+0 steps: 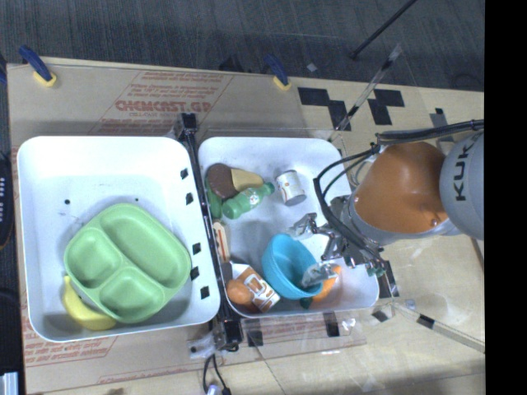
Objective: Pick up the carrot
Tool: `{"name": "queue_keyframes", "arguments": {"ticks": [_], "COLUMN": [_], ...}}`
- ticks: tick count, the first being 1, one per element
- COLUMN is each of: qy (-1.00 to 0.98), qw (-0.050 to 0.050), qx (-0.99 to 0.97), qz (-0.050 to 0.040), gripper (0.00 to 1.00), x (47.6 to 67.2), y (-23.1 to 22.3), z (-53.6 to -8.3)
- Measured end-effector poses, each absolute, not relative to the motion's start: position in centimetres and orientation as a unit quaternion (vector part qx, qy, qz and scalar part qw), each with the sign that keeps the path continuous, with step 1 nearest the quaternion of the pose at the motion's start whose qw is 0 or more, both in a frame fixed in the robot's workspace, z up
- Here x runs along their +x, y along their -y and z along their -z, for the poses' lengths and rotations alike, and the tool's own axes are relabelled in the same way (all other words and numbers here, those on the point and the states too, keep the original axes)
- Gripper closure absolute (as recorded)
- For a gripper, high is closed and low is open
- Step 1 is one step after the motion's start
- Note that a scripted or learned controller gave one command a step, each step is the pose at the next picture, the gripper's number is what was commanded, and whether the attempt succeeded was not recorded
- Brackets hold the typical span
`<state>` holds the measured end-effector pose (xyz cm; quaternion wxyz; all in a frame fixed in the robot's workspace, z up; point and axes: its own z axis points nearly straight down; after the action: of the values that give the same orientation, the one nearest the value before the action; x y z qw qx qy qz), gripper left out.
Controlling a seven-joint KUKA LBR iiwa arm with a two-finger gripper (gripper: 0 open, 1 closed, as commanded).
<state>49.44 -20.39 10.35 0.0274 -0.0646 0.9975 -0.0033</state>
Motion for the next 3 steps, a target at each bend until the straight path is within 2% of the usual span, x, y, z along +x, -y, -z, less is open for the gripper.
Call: {"name": "queue_keyframes", "arguments": {"ticks": [1,2,3], "qy": [-1.000,-0.996,-0.996], "qw": [0.009,0.012,0.029], "qx": [0.025,-0.087,-0.089], "qz": [0.0010,0.0039,0.0092], "gripper": [0.00,0.00,1.00], "x": [49.0,48.6,49.6], "y": [20.9,20.5,20.4], "z": [-11.6,-10.2,-11.7]}}
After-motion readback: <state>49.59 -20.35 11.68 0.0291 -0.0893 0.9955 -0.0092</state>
